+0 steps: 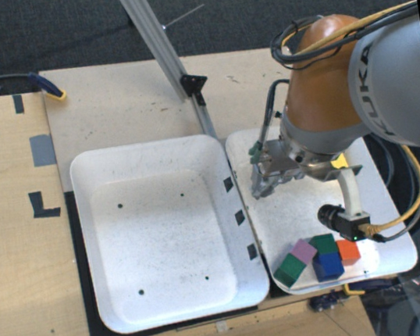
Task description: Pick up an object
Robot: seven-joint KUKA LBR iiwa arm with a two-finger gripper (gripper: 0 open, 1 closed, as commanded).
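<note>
The gripper (264,186) is seen over the upper left part of the right bin (281,215), close to the wall shared with the left bin (157,235); whether it is open or closed cannot be told from this slanted view, and nothing can be made out in it. The candidates for picking are gathered well apart from it, in the near corner of the right bin: a dark green cube (291,269), a lilac block (304,251), a green block (324,243), a blue cube (328,265) and an orange block (349,251), packed so tightly that several appear to touch. They are judged to be small, light, rigid blocks with flat faces, unlikely to deform or break, though smooth sides may slip if pinched off-centre. A hold across two opposite flat faces is advised, and the dark green cube, lying at the left edge of the cluster with free space on its outer side, is judged the easiest to reach; the inner pieces leave little room for a finger on either side. The arm (387,88) is brought in from the right, its orange band (323,82) above the wrist, with the wrist bent steeply downward toward the bin floor and cables looped beside it.
</note>
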